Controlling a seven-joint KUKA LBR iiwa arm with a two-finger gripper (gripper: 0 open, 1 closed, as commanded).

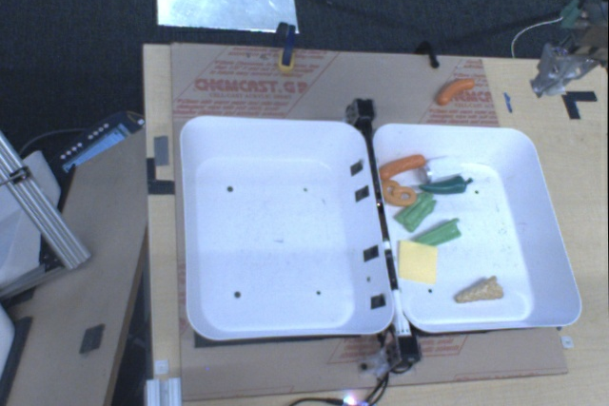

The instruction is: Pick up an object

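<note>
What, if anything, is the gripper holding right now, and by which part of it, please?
Nothing shows between its fingers. The gripper hangs at the view's upper right, outside the right bin; the toy foods lie loose in that bin.

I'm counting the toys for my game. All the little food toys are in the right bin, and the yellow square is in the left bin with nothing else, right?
Not quite. The camera view shows the yellow square lying in the right bin too, near its left wall, among the other little food toys. The left bin does not hold it.
</note>
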